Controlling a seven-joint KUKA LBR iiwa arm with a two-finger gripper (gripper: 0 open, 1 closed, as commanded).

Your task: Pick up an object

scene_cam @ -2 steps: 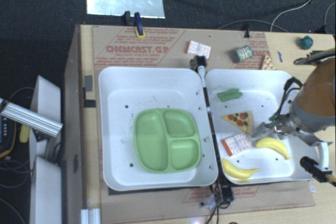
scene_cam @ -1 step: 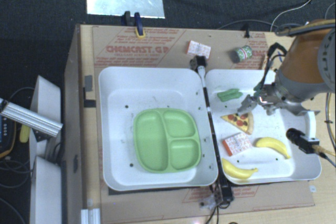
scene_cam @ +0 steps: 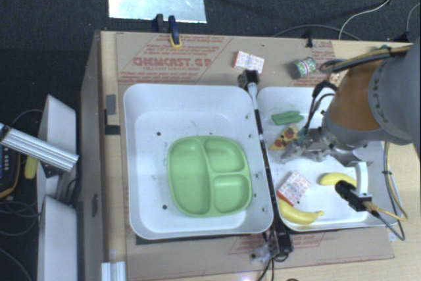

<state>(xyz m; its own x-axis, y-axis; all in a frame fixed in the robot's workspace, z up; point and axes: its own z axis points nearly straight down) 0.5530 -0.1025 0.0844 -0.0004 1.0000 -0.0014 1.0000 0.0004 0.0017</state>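
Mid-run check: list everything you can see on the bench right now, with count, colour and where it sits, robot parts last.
left bin: 1, white, left half of bench.
right bin: 1, white, right half of bench.
divided plate: 1, light green, three compartments, in left bin.
bananas: 2, yellow, near edge of right bin; the second lies further right.
green piece: 1, green, far part of right bin.
small packet: 1, white and red, right bin, just above the near banana.
red-yellow item: 1, too small to identify, right bin.
small can: 1, green, on cardboard behind the bins.
arm: 1, grey with orange band, reaching from the right.
end effector: 1, low in right bin.
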